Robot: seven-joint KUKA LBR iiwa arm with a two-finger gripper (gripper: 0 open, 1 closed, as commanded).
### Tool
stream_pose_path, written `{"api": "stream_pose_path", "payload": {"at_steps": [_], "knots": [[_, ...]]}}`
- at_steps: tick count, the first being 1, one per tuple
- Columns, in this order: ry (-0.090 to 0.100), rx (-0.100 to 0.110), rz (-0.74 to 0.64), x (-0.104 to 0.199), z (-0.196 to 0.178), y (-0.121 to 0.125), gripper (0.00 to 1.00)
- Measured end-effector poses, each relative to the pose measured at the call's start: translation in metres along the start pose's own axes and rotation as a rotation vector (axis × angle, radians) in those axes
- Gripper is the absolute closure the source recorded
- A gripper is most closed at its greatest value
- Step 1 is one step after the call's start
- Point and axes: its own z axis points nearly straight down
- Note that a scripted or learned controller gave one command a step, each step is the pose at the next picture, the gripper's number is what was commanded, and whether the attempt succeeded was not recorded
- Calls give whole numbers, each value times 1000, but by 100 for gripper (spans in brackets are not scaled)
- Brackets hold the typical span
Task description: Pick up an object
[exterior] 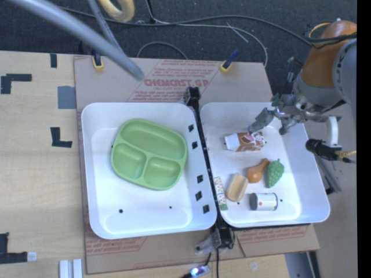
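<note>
Five small things lie in the right bin point(310, 172), clustered toward its near and middle part. A brown-and-white carton point(244, 142) lies on its side nearest the gripper point(259, 121); below it sit an orange pear-shaped piece point(257, 170) touching a bunch of green grapes point(275, 172), a tan bread-like piece point(236, 187) close to the divider point(200, 155) between the bins, and a small white can with a dark end point(264, 201) lying flat near the front rim. The far part of this bin and its right-hand strip are bare white floor, so there is open room along those edges.

The gripper hangs just above and to the right of the carton, its tip close to the carton's upper end; whether it touches is hard to say. I cannot tell whether the fingers are spread or together, as they blur into one grey shape. Nothing is visibly held between them.

The arm point(330, 62) enters from the right, its upper part cut off by the frame.

The left bin point(93, 155) carries a green sectioned plate point(149, 154) set toward its far half, leaving bare floor along the front rim. Both bins rest on a cardboard sheet point(174, 80) on the surface point(35, 155). A blurred grey bar point(69, 22) crosses the top left corner.
</note>
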Motion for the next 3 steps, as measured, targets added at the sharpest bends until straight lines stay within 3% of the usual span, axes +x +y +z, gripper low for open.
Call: {"api": "stream_pose_path", "payload": {"at_steps": [1, 2, 3], "knots": [[-3, -14, -4, 0, -9, 3, 0], [-3, -9, -2, -6, 48, -5, 0], [-6, -31, -5, -6, 67, 2, 0]]}}
